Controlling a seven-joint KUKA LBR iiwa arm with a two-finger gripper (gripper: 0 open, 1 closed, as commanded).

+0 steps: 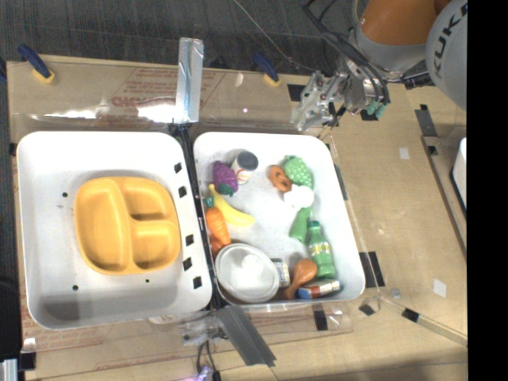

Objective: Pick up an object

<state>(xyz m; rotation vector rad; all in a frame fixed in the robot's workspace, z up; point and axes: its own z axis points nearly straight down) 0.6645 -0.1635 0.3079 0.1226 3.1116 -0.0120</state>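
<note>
Arm: grey with an orange band, reaching in from the right at the top of the camera view, above the far edge of the surface (pixel 397 213).
Gripper: the gripper (pixel 317 105) hangs just beyond the far right corner of the right bin, over the surface rather than over the bin's contents — nothing sits between its fingers; whether it is released or clenched I cannot tell.
Right bin: the right bin (pixel 341 205) holds all the small things, crowded together.
Far side of right bin: a purple grape bunch (pixel 225 176) beside a small dark round can (pixel 247 161); a brown pretzel (pixel 279 178) touching a green knobbly toy (pixel 299 171), with a white piece (pixel 300 196) just below them.
Middle of right bin: a yellow banana (pixel 232 213) lying at a slant, an orange carrot (pixel 217 225) beside it against the left wall.
Near side of right bin: a white bowl (pixel 246 272) in the near left corner, a green bottle (pixel 321 251) lying along the right wall, a brown drumstick (pixel 302 274) next to it, and a small red-and-blue item (pixel 321 290) against the near wall.
Left bin: the left bin (pixel 40 213) carries a yellow divided tray (pixel 127 222) — three compartments, set near its middle.
Task's things: every object to pick lies in the right bin, well apart from the gripper except the green knobbly toy and pretzel, which are the nearest.
</note>
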